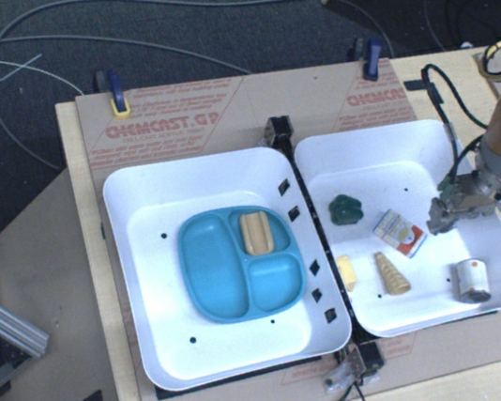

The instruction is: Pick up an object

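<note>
The right bin (356, 150) holds several small objects: a dark green lump (345, 209), a small red and white box (400, 233), a tan cone (392, 273), a yellow block (346, 272) by the bin's left wall, and a grey-white cylinder (471, 280) near the front right corner. My gripper (445, 213) hangs low over the right side of this bin, just right of the red and white box and above the cylinder. Nothing visible is held in it.
The left bin (151, 288) carries a blue divided plate (214, 267) with a tan bread-like piece (256, 233) in its upper right compartment. A black divider (299, 215) with clips runs between the bins. A black cable (445, 114) trails along the right bin's far right edge.
</note>
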